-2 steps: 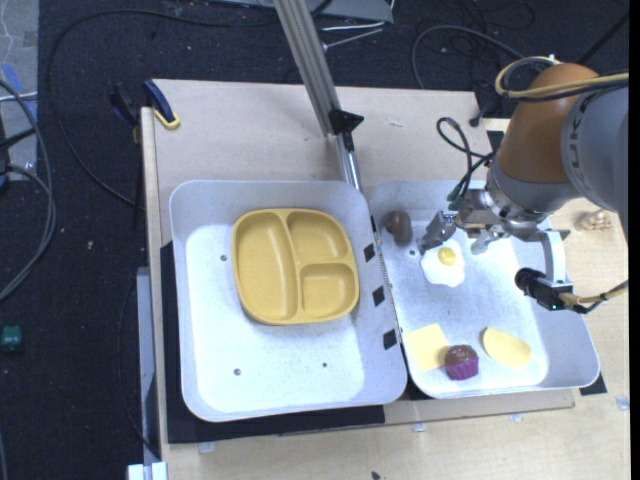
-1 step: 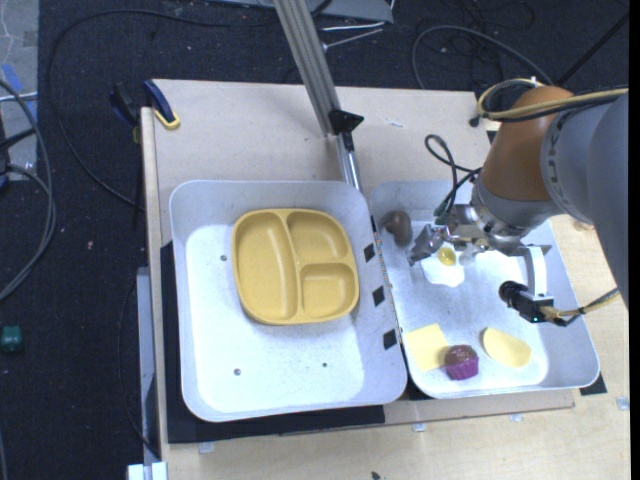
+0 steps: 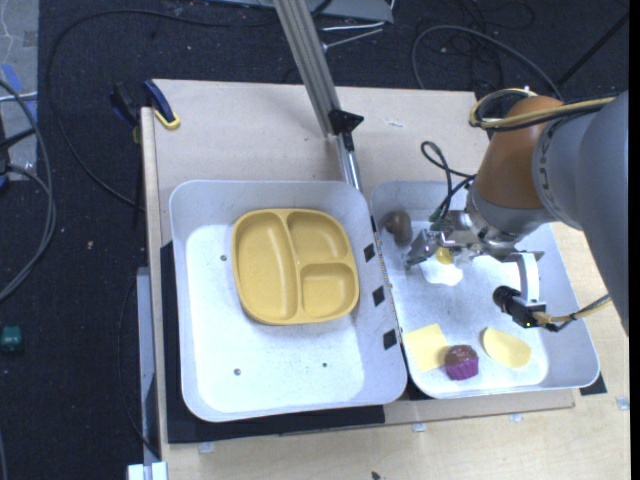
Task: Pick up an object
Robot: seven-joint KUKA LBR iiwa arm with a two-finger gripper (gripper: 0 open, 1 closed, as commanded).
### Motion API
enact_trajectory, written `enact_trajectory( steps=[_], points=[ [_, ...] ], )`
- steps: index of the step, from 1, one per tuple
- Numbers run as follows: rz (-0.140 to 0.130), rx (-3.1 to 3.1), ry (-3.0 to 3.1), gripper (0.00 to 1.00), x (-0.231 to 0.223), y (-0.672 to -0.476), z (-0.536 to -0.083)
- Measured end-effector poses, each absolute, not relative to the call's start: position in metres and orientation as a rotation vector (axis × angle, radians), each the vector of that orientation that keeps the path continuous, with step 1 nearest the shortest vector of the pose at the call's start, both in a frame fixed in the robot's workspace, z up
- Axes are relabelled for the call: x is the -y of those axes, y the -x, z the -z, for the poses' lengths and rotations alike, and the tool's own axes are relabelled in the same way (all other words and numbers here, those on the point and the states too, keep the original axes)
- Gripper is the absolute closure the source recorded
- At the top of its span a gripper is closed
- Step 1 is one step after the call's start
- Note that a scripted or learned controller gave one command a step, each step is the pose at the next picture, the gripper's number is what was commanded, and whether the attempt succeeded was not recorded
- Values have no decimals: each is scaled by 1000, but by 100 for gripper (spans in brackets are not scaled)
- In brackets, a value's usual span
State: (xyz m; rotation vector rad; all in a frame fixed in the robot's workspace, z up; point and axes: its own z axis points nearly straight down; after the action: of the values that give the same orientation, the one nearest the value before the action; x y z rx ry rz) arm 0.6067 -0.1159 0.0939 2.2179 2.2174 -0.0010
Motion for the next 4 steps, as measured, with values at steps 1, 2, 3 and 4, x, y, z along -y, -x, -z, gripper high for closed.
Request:
enact_trajectory(
  steps=[1,2,3,4],
  points=[
    [-7,-2210,-2213,100,117,-609,-107],
    [-2,-2218,-2221,100,124,-605,-154],
    [-4,-2222,-2215,100,116,-607,-215],
    [-5,-2221,-2214,100,116,-608,-266]
  ],
)
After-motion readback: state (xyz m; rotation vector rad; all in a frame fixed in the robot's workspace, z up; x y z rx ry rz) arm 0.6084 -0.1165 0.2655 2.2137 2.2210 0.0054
